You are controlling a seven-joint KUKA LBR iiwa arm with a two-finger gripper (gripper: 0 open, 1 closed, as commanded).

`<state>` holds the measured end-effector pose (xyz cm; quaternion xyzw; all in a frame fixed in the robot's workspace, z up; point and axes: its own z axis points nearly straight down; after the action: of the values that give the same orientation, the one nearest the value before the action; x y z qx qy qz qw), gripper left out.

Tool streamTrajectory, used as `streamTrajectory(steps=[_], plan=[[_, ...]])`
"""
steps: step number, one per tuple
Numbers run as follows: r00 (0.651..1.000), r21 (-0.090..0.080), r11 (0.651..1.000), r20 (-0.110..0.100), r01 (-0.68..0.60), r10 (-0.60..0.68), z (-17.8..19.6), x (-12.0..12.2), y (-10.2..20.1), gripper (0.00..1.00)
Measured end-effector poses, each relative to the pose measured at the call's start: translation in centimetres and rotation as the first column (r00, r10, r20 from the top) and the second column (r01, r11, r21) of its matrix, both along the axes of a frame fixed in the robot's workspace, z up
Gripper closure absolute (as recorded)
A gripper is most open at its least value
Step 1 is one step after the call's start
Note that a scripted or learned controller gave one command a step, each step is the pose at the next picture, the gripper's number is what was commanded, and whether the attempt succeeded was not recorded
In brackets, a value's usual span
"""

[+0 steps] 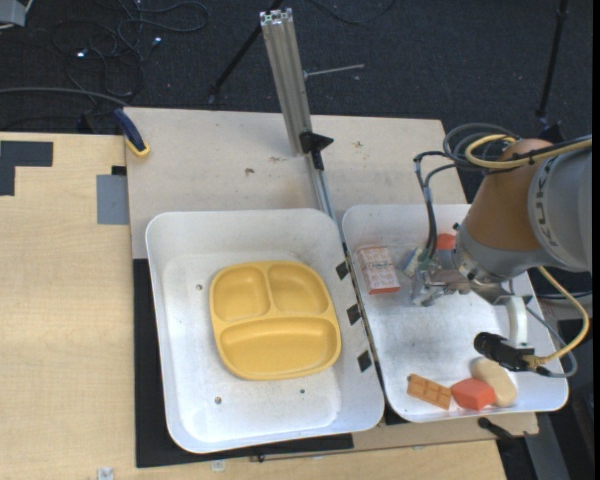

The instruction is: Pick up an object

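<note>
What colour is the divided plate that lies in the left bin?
Yellow all over, the plate in the left bin; the camera view shows it clearly.

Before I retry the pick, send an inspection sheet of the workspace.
Surface: left bin and right bin side by side on bench.
Job's things: pink box, orange bar, red piece, cream piece, in right bin.
Clutter: yellow divided plate in left bin.
Grippers: gripper over right bin, just right of pink box.
Cables: yellow and black cables looped at wrist; loose cables on floor.
Surroundings: metal post behind bins; blue-and-yellow tool on bench.
</note>
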<state>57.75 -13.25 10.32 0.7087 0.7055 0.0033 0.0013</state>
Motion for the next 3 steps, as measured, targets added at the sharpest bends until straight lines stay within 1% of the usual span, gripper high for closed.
streamTrajectory(steps=[1,2,3], plan=[[1.0,-0.003,1.0,-0.004,-0.007,0.007,5.5,0.3,1.0,1.0],[1.0,-0.004,1.0,-0.002,-0.006,0.006,11.7,-0.2,0.9,1.0],[1.0,-0.003,1.0,-0.005,-0.006,0.006,14.5,-0.1,0.8,1.0]])
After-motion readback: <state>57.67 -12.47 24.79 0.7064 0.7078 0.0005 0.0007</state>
